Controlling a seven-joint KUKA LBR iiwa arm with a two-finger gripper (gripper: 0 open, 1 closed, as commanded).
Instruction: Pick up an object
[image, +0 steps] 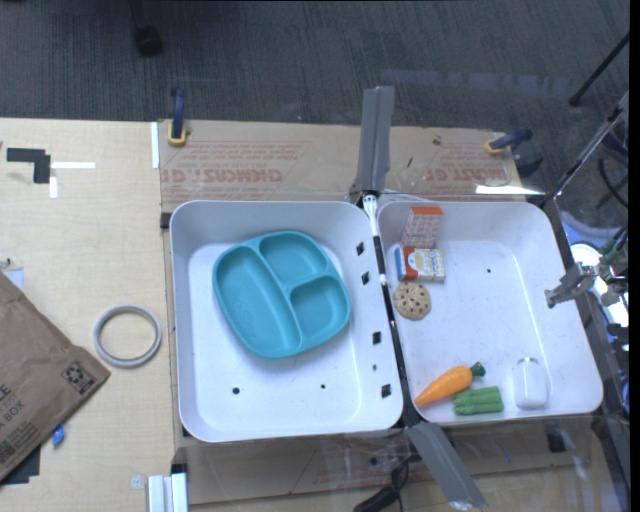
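The gripper (568, 289) hangs at the right bin's (480, 325) rim; I cannot tell its state. Well apart from it lie pale bench (80, 230) and dark carpet (250, 50).

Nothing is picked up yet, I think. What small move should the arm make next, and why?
Probably reach in from the right over the right bin and come down toward the carrot. It lies near the front of that bin, beside the green vegetable, with bare floor behind it. The cookie sits tight against the small cartons, so it looks harder.

Dark carpet (300, 50) beyond pale bench (80, 250)
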